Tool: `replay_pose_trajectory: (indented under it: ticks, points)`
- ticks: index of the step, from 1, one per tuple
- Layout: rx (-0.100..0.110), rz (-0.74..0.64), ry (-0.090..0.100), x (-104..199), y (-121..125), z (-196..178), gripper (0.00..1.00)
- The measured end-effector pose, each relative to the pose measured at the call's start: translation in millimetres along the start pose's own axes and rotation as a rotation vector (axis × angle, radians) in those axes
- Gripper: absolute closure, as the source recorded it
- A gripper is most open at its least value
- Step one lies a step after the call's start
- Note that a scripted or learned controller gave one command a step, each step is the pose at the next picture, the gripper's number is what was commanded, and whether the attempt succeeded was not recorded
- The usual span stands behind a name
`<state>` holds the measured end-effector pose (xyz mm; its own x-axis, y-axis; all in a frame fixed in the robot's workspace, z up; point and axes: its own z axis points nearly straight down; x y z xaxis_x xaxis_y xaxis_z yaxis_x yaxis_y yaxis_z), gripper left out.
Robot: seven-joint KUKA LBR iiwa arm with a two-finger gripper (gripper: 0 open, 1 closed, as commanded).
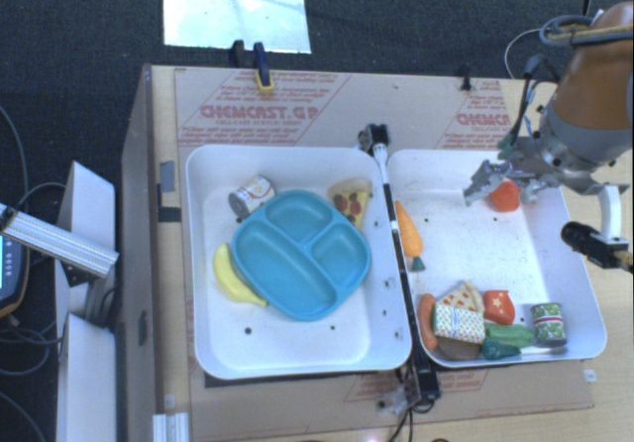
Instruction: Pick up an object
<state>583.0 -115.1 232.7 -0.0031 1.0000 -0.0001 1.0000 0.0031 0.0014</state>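
Note:
In the right bin (466,252), near its far edge, lies a small red-orange round object (506,197). My gripper (508,184) hangs right over it, open, with one grey finger (480,181) to its left and the other to its right. The fingers stand wider than the object, and I cannot tell whether they touch it. The arm's orange band and grey wrist (594,83) rise to the upper right.
The right bin also holds a carrot (407,230) by the divider and a front cluster: a sandwich-like toy (459,316), a red piece (498,306), a green piece (505,339), a small can (548,323). The left bin (213,331) holds a blue divided plate (302,252), banana (233,276), can (251,195) and pizza slice (350,200).

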Motion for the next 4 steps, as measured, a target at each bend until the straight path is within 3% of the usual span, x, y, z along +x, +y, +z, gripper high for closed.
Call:
replay_pose_trajectory:
  ticks: [1, 2, 3, 4]
  points:
    - [0.000, 0.003, -0.001, -56.5, 66.6, 22.4, 0.00]
    - [0.001, 0.002, -0.001, -92.1, 82.0, 82.6, 0.00]
    - [-0.001, -0.001, 0.000, -69.7, 85.8, 119.9, 0.00]
    - [0.001, -0.002, 0.000, -34.0, 57.2, 148.7, 0.00]
